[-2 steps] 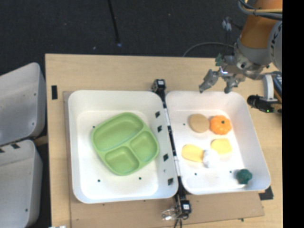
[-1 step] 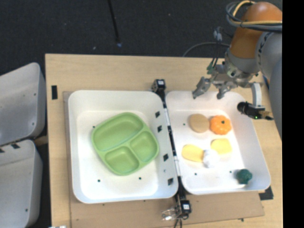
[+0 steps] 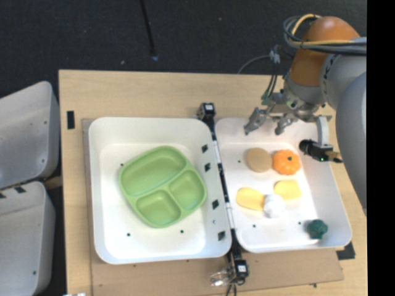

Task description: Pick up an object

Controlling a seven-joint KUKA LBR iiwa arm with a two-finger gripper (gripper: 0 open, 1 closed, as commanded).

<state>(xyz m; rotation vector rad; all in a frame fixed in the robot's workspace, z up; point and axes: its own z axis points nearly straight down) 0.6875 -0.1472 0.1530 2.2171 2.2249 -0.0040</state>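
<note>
Pincer (image 3: 270, 123) open over the far edge of the right shallow white bin (image 3: 333, 190), its two grey fingers (image 3: 253, 121) spread apart with nothing between them. I see the grey arm with its orange band (image 3: 321, 39) coming in from the right, above the bin's far corner.

Below the pincer, inside that bin, a round tan disc-shaped piece (image 3: 259, 160) lies just beside a small orange pumpkin-shaped toy (image 3: 286, 162); the two look to be touching. Nearer me, a pale yellow rounded block (image 3: 287, 190) sits by a white fuzzy ball (image 3: 274, 206), which touches a yellow oval piece (image 3: 250, 198). A small dark green lump (image 3: 317, 228) lies apart in the near right corner.

The left white bin (image 3: 105, 227) holds a light green plastic plate with three compartments (image 3: 162, 185), lying flat and turned at an angle.

Both bins rest side by side on the light wooden bench (image 3: 154, 85). I can read no writing or labels on anything at this resolution.
</note>
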